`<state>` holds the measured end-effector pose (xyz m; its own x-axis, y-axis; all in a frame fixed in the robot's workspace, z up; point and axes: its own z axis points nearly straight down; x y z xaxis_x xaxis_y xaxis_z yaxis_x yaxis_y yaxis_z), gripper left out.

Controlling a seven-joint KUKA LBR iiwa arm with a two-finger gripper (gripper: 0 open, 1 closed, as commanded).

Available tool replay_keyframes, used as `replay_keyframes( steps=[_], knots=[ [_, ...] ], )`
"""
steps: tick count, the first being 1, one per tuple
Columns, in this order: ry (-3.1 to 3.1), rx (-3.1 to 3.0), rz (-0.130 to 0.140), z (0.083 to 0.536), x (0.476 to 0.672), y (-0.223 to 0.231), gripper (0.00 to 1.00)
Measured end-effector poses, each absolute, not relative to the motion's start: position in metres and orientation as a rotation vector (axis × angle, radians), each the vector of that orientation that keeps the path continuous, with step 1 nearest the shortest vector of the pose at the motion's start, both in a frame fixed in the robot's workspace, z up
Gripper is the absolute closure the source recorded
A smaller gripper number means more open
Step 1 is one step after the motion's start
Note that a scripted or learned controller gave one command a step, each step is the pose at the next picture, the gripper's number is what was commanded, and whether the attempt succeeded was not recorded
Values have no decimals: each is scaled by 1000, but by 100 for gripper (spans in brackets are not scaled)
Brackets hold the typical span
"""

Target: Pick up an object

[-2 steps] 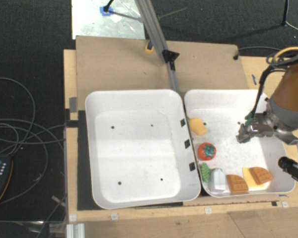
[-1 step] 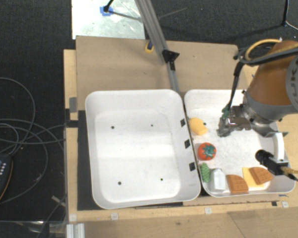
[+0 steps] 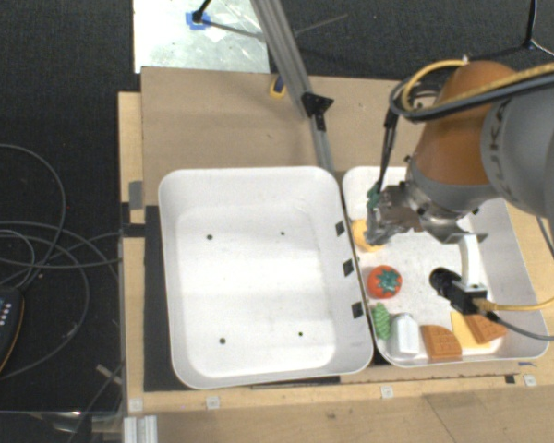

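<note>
So the gripper (image 3: 377, 230) is down in the right bin (image 3: 510, 247), parked close to that bin's left wall near the far end, with the big grey arm (image 3: 526, 127) and its orange band coming in from the right. Honestly can't make out from this angle whether it's spread or closed up, the wrist blocks the view. Right under and just left of it sits a small yellow-orange piece (image 3: 360, 239), hugging the wall; it looks like it's touching the gripper, but I can't say it's actually being held. A bit nearer the camera there's a red round thing (image 3: 384, 281) that looks like a tomato, apart from the gripper. Then along the near end of the same bin: a green piece (image 3: 380, 320), a silver-white can (image 3: 405, 334) lying just beside it, a brown cracker-looking square (image 3: 440, 342), and a yellow block (image 3: 477, 330). The left bin (image 3: 249, 266) sits right alongside, both on the brown counter (image 3: 222, 118).
</note>
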<state>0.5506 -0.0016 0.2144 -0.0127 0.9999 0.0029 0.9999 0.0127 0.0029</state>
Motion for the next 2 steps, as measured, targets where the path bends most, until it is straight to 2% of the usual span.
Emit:
replay_keyframes(
  steps=[2],
  knots=[
    [-2233, -2209, -5, 237, 561, 99, 100]
  ],
)
